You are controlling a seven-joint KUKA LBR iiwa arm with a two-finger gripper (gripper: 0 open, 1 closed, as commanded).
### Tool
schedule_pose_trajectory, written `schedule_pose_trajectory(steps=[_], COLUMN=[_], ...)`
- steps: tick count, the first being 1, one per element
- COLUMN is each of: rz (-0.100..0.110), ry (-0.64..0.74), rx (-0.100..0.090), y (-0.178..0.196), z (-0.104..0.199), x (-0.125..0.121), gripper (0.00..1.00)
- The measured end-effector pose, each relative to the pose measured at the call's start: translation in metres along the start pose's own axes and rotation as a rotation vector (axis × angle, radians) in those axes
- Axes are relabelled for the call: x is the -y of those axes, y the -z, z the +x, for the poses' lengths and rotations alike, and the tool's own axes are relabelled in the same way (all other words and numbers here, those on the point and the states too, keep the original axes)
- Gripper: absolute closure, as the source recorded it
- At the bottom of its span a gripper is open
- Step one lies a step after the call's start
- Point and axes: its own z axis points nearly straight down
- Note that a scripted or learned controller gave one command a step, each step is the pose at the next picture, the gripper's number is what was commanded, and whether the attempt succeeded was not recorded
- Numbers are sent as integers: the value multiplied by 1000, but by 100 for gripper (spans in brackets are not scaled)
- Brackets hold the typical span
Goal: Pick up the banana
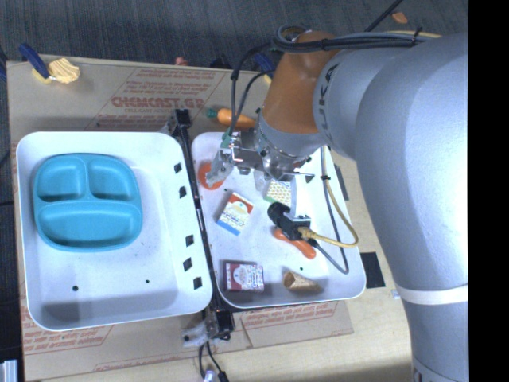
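My gripper (229,157) hangs low over the back left part of the right bin (350,281), with the grey arm and its orange band covering the bin's back half. Just left of the gripper lies a small orange-red piece (208,175). A pale checkered item (278,191) sits under the wrist. I cannot make out a banana shape among the things I see; the arm hides whatever lies beneath it.
The right bin also holds a small white, orange and blue box (235,214), a dark red box (242,277), a tan bread-like piece (302,282) and an orange carrot-like piece (301,247). A blue divided plate (86,201) sits in the left bin (48,309).
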Motion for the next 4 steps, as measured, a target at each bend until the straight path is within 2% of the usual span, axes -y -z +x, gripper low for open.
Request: schedule_pose_trajectory(steps=[1, 2, 3, 4], rz=[-7, 1, -3, 0], ry=[19, 59, -109, -44], rx=[3, 0, 1, 1], y=[91, -1, 11, -1], z=[-85, -31, -16, 67], x=[38, 108, 69, 119], gripper=[0, 0, 0, 0])
